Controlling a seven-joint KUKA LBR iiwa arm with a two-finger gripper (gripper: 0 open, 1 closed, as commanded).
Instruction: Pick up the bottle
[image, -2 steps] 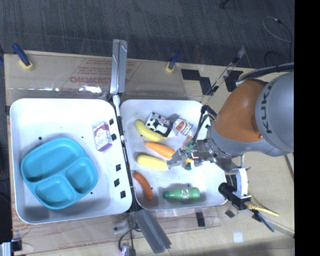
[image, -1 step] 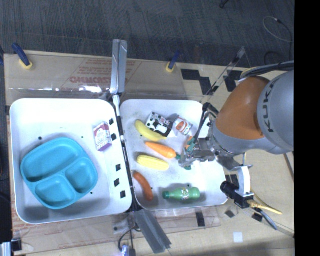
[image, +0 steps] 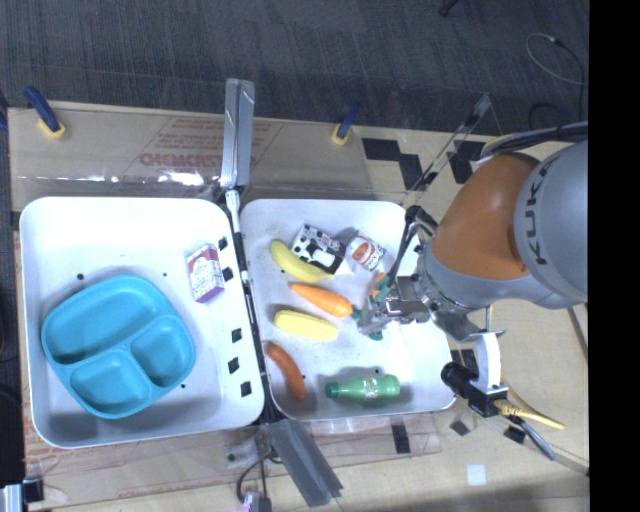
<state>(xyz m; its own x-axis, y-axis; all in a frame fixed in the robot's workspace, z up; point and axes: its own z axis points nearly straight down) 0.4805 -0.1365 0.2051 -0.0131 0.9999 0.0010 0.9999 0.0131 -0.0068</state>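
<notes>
Below the pincer, near the front wall of the right bin, the green bottle lies on its side, untouched. Whether the pincer is wide or narrow I cannot tell. A round bottle may roll away, and the sausage beside it could get nudged.

Arm cut off at right edge. Gripper fingers too small and cluttered to read. Printing on small carton in left bin too small to read. Bottle label blurred.
</notes>
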